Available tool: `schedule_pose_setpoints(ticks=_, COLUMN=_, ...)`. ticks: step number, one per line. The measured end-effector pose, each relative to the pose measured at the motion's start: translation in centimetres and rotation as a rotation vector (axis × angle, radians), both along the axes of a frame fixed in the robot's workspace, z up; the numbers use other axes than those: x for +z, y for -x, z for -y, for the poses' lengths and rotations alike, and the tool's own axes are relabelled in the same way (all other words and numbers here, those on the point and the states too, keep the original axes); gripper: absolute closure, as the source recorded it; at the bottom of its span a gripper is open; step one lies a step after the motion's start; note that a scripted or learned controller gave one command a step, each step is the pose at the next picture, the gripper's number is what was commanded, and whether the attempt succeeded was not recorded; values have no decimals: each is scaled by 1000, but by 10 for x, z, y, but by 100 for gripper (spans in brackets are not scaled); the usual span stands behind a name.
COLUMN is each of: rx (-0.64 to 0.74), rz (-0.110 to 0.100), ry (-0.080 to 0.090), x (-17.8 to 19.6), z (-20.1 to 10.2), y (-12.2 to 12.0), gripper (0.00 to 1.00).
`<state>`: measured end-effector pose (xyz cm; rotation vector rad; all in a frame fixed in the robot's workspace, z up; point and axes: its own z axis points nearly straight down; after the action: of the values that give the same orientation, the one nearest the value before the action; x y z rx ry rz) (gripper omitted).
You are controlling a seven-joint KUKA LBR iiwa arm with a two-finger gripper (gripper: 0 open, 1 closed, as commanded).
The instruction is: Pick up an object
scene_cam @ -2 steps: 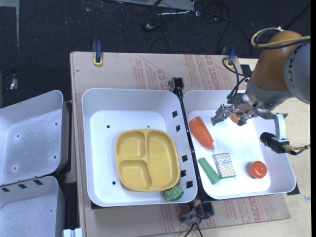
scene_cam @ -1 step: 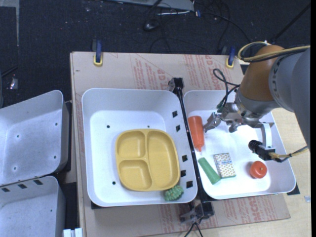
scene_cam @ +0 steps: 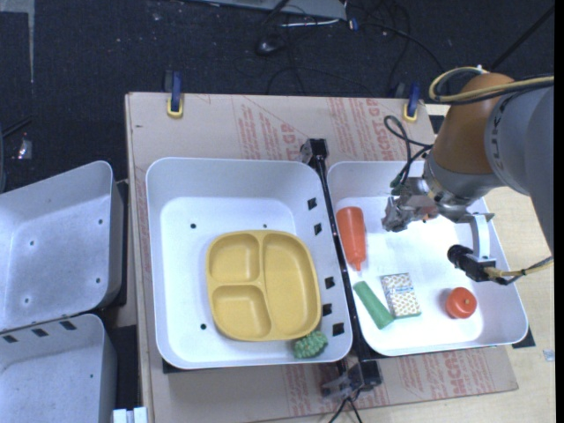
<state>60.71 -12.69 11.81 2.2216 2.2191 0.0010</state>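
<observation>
In the right bin (scene_cam: 441, 337) lie an orange carrot (scene_cam: 352, 234) along the left wall, a green stick (scene_cam: 373, 304) below it, a small patterned box (scene_cam: 400, 294) beside the stick, and a small orange-red round thing (scene_cam: 460, 302) at the lower right. My gripper (scene_cam: 399, 216) hangs over the upper middle of this bin, just right of the carrot's top end. Nothing shows between the fingers. The arm's grey wrist and orange band cover the bin's upper right corner.
The left bin (scene_cam: 176, 236) holds a yellow divided plate (scene_cam: 263, 282) and a green knobbly thing (scene_cam: 309, 345) at its front right corner. A black divider (scene_cam: 328, 227) runs between the bins. Grey trays (scene_cam: 53, 236) sit off the bench to the left.
</observation>
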Motion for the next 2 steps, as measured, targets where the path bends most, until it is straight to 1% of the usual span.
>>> schedule_pose_setpoints(ticks=1, rx=4, rz=5, ry=1, x=64, z=-2, y=-1, gripper=100)
schedule_pose_setpoints(ticks=2, rx=4, rz=4, ry=1, x=102, z=-1, y=-2, gripper=100)
